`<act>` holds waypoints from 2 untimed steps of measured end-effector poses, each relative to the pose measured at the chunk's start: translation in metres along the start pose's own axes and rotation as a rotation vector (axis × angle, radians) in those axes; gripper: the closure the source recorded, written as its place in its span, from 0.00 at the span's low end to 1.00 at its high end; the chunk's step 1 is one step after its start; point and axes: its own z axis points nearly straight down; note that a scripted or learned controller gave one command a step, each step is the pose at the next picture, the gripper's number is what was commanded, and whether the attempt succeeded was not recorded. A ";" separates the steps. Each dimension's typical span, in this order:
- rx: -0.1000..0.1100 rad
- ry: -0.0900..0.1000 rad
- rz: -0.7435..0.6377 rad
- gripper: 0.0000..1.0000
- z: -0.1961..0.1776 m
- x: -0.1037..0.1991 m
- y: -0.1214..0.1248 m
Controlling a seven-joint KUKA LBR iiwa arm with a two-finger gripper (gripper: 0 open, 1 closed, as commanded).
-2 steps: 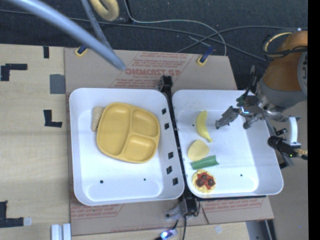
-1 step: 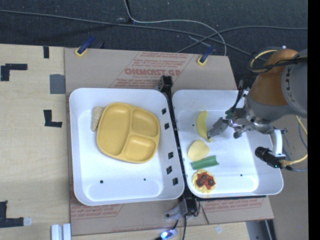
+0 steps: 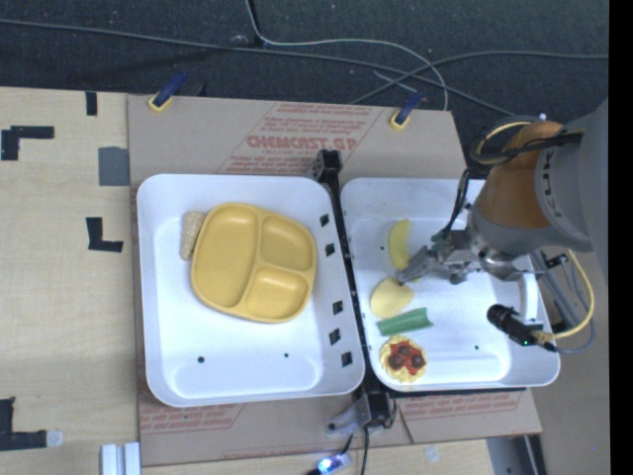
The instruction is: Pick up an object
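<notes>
A: Pincer [image 3: 410, 273] is hanging low in the right bin [image 3: 475, 359], its tip just beside the yellow slice [image 3: 399, 242] and right over the yellow round [image 3: 392, 297].

B: Is it gripping either one?

A: I cannot tell; at this slant the tip is blurring into the arm's shadow, so released or clenched is anyone's guess. Nothing is showing between the prongs.

B: What is worrying you?

A: Crowding. The slice, the round, the green stick [image 3: 404, 320] and the red piece [image 3: 404, 358] are lying close together along the bin's left side. Coming down between two of them, the pincer is probably going to nudge one away or pinch an edge and let it slip out.

B: And the left bin [image 3: 163, 295]?

A: It is carrying the yellow tray [image 3: 253, 262], with a tan piece [image 3: 190, 234] tucked against its left edge, well apart from the arm.
</notes>
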 end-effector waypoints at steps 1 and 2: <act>-0.002 -0.002 -0.002 1.00 -0.011 0.000 0.001; -0.003 0.001 0.000 1.00 -0.072 -0.004 -0.003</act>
